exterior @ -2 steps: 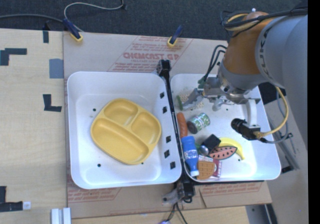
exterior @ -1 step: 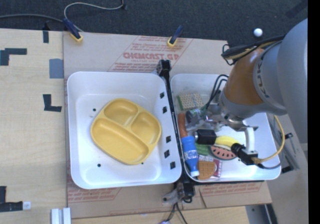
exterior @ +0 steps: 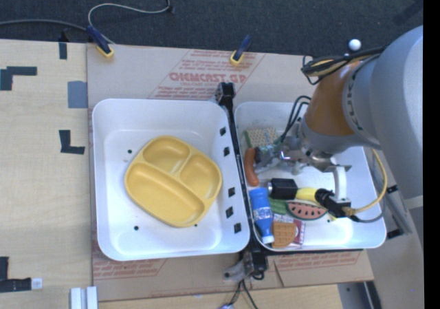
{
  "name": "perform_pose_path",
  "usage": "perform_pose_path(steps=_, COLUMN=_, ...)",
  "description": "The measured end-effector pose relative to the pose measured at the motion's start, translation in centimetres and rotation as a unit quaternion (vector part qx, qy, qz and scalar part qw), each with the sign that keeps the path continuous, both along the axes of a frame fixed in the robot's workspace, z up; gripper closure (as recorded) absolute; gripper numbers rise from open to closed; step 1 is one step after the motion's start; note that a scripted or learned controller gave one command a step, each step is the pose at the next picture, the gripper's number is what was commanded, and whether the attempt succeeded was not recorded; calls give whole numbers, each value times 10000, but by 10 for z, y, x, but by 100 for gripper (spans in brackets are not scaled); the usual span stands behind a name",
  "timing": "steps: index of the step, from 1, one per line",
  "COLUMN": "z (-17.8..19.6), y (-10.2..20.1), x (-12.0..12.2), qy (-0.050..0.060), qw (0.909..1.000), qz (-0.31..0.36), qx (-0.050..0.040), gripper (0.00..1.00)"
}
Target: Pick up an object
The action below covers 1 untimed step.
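Note:
The right bin (exterior: 364, 232) holds a pile of small things along its left side. A reddish sausage (exterior: 250, 167) lies against the left wall, with a blue bottle (exterior: 260, 208) below it. Near the front are a watermelon slice (exterior: 307, 210) and an orange waffle-like piece (exterior: 286, 233). A speckled pad (exterior: 261, 137) lies toward the back. My gripper (exterior: 269, 156) hangs low over the pile, just right of the sausage and above the blue bottle. Nothing shows as held.
The left bin (exterior: 110, 163) bears a yellow divided plate (exterior: 173, 180). A black divider (exterior: 232, 163) runs between the two bins. My arm covers the right bin's back right part. Two yellow and blue clips (exterior: 100, 42) hold the cardboard underlay at the back.

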<state>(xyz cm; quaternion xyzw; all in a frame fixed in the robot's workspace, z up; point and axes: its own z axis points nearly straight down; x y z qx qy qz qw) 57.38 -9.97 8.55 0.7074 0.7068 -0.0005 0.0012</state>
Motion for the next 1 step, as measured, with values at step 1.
perform_pose_path(steps=1, z=10, y=0, x=0, qy=-5, qw=10000, qz=3, qx=-3, gripper=100)
